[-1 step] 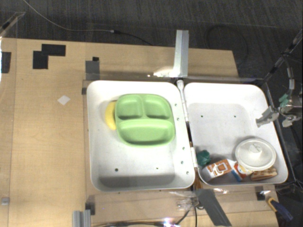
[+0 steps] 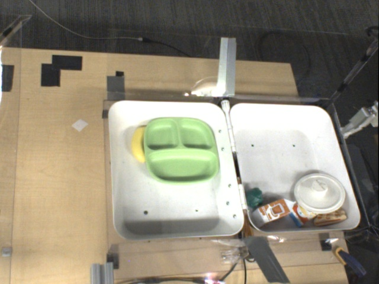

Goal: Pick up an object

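Gripper first: what I take for it is a pale grey piece (image 2: 365, 118) at the picture's right edge, just outside the right bin (image 2: 278, 129) at its 3 o'clock. I cannot tell from here whether it is open, closed or gripping; I see nothing in it, and it hangs well apart from everything in the bins.

In the right bin the things crowd the near corner, toward 5 o'clock. A round white lidded tub (image 2: 320, 192) sits there, with a flat brown item (image 2: 331, 219) poking out at its 6 o'clock against the bin wall. At the tub's 8 o'clock lies a small orange-brown carton (image 2: 275, 210), tilted, and just beside that, at the carton's 10 o'clock, a dark teal lump (image 2: 254, 197) close to the bin's left wall. I cannot say what the lump is.

The left bin (image 2: 172, 218) holds a green divided plate (image 2: 180, 148) lying flat, toward 12 o'clock of the bin's middle. A yellow thing (image 2: 138, 145) peeks out from under the plate's 9 o'clock edge, touching it.

Both bins rest on the wooden surface (image 2: 53, 176), and an upright metal post (image 2: 227, 67) stands at 12 o'clock where the bins meet.
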You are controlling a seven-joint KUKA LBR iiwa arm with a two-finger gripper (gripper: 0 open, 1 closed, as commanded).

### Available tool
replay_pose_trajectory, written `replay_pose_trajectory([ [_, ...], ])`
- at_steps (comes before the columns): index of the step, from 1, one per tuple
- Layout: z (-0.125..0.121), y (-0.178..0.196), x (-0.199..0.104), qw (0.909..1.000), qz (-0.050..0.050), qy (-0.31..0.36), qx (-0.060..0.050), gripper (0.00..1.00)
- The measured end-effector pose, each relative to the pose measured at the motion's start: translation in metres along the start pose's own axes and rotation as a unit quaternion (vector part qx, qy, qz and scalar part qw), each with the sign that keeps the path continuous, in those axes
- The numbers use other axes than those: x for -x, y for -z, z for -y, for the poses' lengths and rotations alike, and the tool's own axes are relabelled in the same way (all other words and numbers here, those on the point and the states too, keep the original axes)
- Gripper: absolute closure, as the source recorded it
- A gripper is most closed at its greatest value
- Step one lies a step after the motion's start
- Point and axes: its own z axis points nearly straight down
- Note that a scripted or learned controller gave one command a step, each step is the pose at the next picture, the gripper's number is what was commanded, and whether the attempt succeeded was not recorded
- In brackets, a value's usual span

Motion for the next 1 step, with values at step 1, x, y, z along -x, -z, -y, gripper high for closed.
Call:
replay_pose_trajectory([
  [1,0.0121,-0.2205,-0.0515,0.9992,-0.002,-0.039,-0.002,0.00],
])
